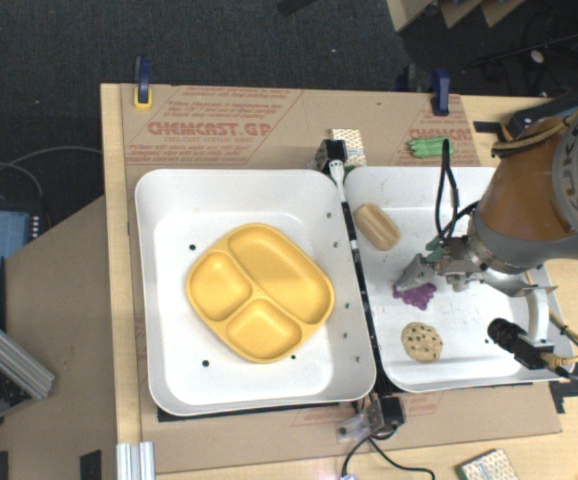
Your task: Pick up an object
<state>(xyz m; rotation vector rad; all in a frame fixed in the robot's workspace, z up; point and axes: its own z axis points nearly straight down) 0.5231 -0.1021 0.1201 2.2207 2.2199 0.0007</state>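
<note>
Gripper point(424, 268) position: low in the right bin point(469, 373), with the purple piece point(415, 293) touching or just under its tip at about 7 o'clock. Whether the tip is open, closed or gripping cannot be told from the view; grey metal and cable hide it.

Candidate objects, all in the right bin:
- Purple piece: small, lumpy, irregular outline, probably soft plastic. No clear long axis. Nearest to the gripper.
- Roll point(376, 225): tan, rounded cylinder, smooth matte surface. Lies at 10 o'clock from the gripper, near the bin's left wall. Long axis runs roughly 11 to 5 o'clock.
- Cookie point(422, 342): flat disc, pale with dark chips. Lies at 6 o'clock from the gripper, apart from the purple piece.

Left bin point(159, 268) holds a yellow tray point(259, 291), glossy moulded plastic, three compartments, rounded corners, set at a diagonal.

Judgement: the purple piece is the likely target, since the gripper sits directly over its upper edge. A short descent toward 7 o'clock should centre it. Its uneven shape may let it slip sideways.
</note>
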